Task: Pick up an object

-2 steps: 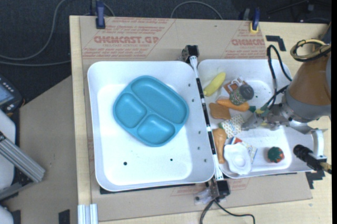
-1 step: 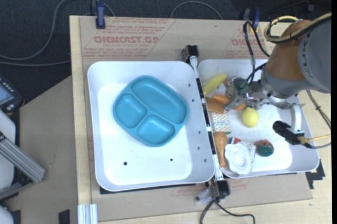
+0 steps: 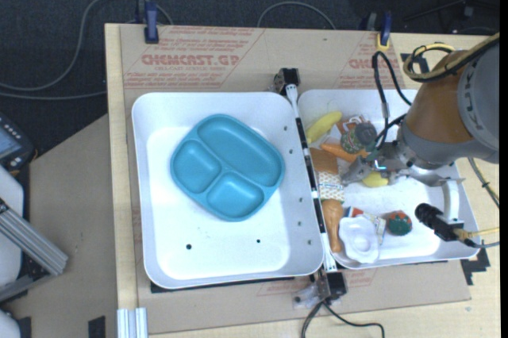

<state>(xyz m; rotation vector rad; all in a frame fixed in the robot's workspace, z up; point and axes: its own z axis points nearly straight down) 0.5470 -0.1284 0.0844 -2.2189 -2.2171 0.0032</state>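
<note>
Right bin (image 3: 452,245) holds the arm's lowered gripper (image 3: 373,168); grip state unclear

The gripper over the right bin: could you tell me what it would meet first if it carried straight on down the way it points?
Probably the small yellow object directly beneath the gripper, in the cluttered right bin; depth is unclear from this slanted view, so the neighbouring orange piece could come first.
</note>
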